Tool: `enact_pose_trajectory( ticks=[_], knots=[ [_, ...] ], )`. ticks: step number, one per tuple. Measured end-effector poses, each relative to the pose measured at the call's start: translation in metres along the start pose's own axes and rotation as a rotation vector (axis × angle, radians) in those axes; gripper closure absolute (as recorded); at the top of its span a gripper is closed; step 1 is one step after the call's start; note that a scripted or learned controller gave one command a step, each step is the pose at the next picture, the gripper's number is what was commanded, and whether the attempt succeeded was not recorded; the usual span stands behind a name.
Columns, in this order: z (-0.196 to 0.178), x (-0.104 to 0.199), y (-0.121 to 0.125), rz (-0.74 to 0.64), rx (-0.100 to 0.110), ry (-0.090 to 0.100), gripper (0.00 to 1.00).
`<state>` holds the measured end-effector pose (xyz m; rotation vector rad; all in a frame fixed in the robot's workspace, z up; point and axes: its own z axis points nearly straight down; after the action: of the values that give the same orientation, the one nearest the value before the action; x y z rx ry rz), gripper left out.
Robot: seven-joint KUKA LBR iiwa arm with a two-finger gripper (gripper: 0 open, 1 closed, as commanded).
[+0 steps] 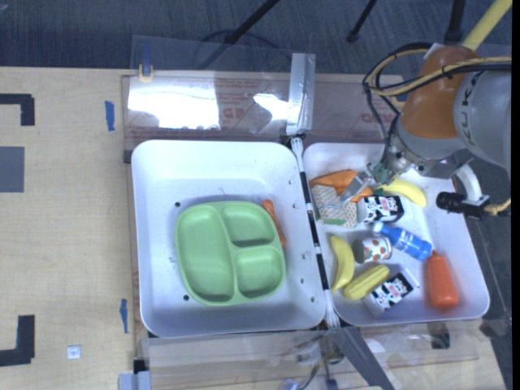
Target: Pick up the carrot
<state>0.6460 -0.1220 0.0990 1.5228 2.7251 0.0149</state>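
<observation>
Camera view, right bin (475,299): tapered orange carrot (335,179) lying near far-left corner, just beside gripper (367,182), jaw state impossible to tell; probably light, stiff, slick plastic, best pinched across thicker middle.

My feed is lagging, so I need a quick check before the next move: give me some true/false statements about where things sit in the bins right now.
1. The green plate lies in the left bin. True.
2. The gripper is over the left bin. False: it is over the right bin, beside a carrot near that bin's far left corner.
3. A blue bottle lies in the right bin. True.
4. All bananas are in the left bin. False: the bananas lie in the right bin.
5. The orange bottle stands on the green plate. False: it is near the right bin's right wall.
</observation>
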Motion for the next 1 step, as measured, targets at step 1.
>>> enact_pose_trajectory(
  ticks=[1],
  knots=[
    [-0.0093,0.0001,0.0013,0.000,-0.004,-0.002,1.00]
  ],
)
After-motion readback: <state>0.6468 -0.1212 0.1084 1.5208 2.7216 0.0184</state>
